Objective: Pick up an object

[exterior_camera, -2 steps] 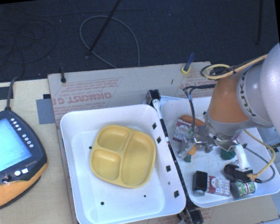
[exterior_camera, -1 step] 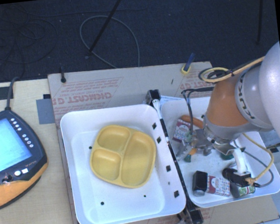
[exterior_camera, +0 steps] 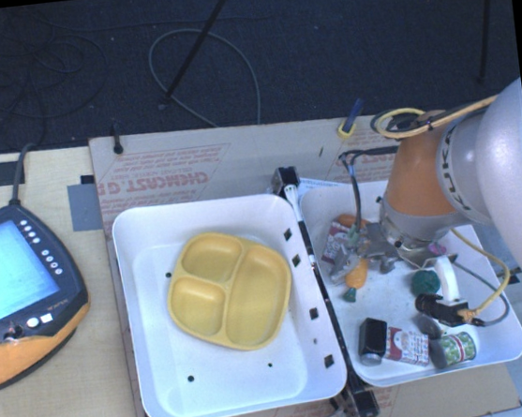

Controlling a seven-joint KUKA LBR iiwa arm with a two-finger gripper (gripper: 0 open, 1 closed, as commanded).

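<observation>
The hand [exterior_camera: 369, 254] sits low in the right bin [exterior_camera: 508, 338]; its grip can't be told; descend squarely over the orange piece [exterior_camera: 355, 277] at seven o'clock, avoiding neighbours.

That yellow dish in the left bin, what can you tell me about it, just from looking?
The yellow dish is a rounded tray with three compartments, two smaller ones on the left and a larger one on the right, split by raised ridges. It looks like smooth moulded plastic, pale yellow all over. It lies flat, open side up, turned slightly askew, near the middle of the left white bin, resting on the bin's floor. Nothing lies in its compartments, and nothing else touches it.
</observation>
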